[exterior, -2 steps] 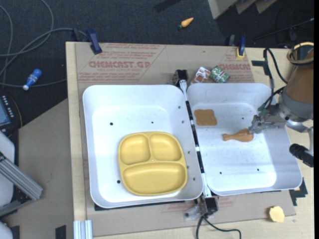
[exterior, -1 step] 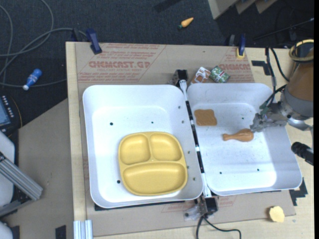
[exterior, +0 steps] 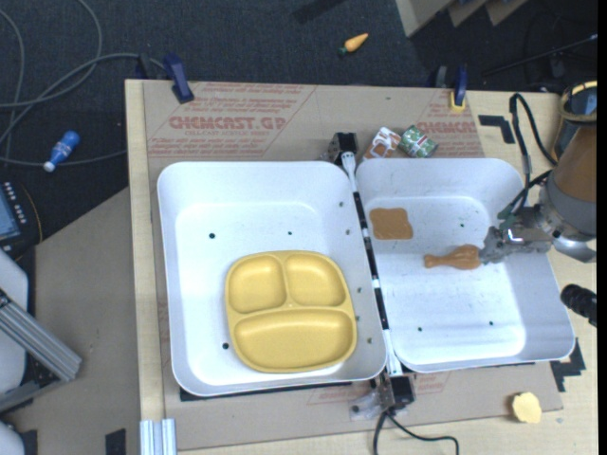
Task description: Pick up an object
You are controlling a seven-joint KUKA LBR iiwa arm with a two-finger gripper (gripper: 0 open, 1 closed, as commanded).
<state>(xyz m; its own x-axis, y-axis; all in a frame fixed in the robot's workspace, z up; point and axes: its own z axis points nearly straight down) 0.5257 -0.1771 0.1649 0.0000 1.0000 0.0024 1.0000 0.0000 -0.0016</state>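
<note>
On the cardboard-topped bench, in the right-hand shallow white plastic bin (exterior: 531,335), a brown toy drumstick (exterior: 452,260) lies lengthwise left to right — its right end touching the grey two-finger gripper (exterior: 500,243), which reaches in from the right — grip state unclear.

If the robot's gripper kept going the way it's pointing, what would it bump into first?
Probably the brown toy drumstick lying in the right white bin. The gripper reaches in from the right, tip at the drumstick's near end; whether it already touches is unclear from above.
</note>
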